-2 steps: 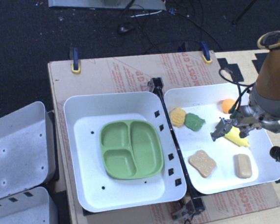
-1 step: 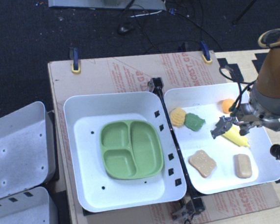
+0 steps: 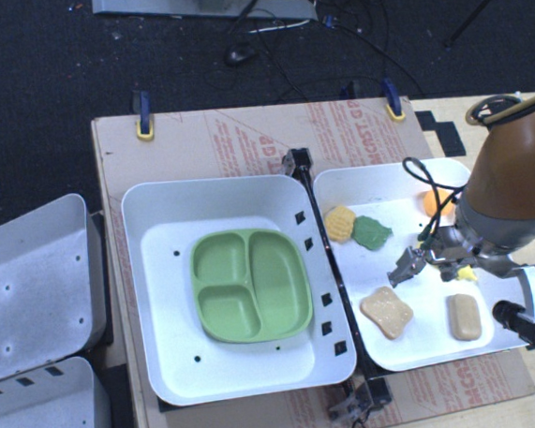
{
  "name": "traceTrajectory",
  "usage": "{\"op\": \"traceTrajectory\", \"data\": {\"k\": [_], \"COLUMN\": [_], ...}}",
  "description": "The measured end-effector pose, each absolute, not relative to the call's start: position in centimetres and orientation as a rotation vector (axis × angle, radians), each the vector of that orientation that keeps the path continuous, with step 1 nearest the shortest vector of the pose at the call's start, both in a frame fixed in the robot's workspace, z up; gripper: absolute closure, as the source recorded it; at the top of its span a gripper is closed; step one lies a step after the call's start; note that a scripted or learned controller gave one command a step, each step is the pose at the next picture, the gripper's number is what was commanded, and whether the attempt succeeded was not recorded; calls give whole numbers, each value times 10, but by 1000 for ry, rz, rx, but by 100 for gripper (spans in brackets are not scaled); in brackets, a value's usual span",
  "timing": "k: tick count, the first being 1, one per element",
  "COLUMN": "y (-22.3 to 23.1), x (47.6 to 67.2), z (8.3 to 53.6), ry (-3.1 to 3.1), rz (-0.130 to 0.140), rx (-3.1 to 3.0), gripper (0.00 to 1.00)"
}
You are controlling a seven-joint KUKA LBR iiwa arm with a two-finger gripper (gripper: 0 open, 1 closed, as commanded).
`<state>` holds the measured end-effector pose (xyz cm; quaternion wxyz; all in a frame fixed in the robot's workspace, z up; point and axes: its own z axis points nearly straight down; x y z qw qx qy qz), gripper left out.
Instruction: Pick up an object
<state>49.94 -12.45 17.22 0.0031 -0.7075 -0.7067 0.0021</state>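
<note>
Near, your right bin (image 3: 423, 358): flat tan toast (image 3: 387, 312), oblong beige bun (image 3: 464, 316) | mid: gripper (image 3: 405, 270) just above toast, fingers spread, pinching nothing | far: ridged yellow piece (image 3: 341, 222) touching lumpy green piece (image 3: 372, 232) | left bin (image 3: 153, 295): smooth green tray (image 3: 252, 285).

two white bins: the left bin (image 3: 153, 295) bears a pale green divided tray (image 3: 252, 285); the right bin (image 3: 378, 186) bears the rest. relative to the tray, just to its right: a yellow ridged piece (image 3: 341, 222), a dark green piece (image 3: 372, 232), a tan toast-like slice (image 3: 386, 312). farther right of the tray: a beige oblong (image 3: 464, 316), an orange piece (image 3: 432, 201). the arm (image 3: 514, 185) shows a brown-orange band over grey. the brown cardboard board (image 3: 204, 139) carries red lettering.
</note>
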Motion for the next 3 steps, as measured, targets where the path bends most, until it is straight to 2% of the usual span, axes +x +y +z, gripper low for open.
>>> {"op": "traceTrajectory", "data": {"k": [2, 3], "y": [-128, -127], "x": [499, 501], "z": [92, 106], "ry": [-2219, -2223], "rz": [-2, -7], "rx": [-2224, -2229], "gripper": [0, 100]}}
